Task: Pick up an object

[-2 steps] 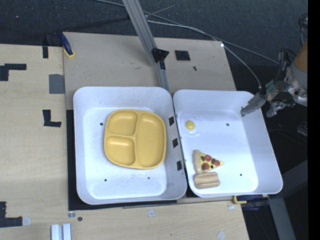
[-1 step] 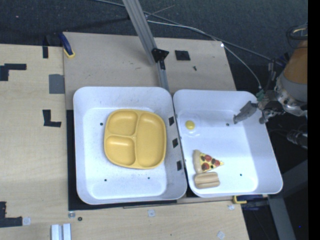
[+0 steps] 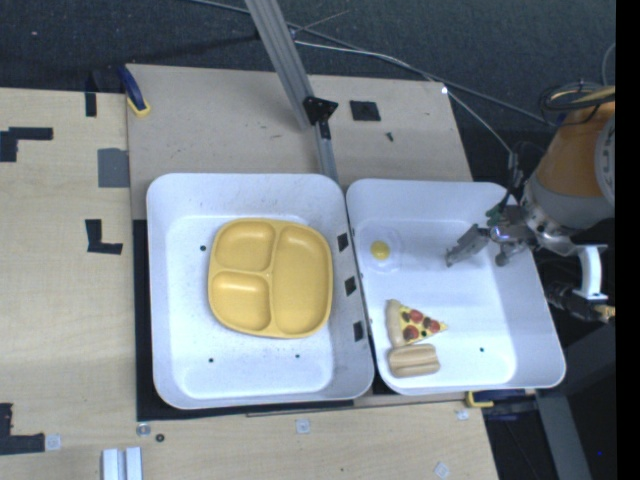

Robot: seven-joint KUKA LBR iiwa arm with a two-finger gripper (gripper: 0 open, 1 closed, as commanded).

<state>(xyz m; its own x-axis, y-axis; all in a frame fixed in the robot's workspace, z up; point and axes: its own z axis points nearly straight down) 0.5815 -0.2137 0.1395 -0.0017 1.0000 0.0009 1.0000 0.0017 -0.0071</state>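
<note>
I see the gripper (image 3: 482, 252) over the right bin (image 3: 520, 308), fingers spread wide, holding nothing; its wrist is cut off. The pizza slice (image 3: 413, 323) lies apart.

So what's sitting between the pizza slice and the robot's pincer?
Nothing. In the camera view, just bare white bin floor stretches between the pizza slice and the pincer. The little yellow egg toy sits off to the side.

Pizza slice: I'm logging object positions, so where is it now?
The pizza slice lies in the right bin, toward its near left corner, just above the hot dog.
</note>
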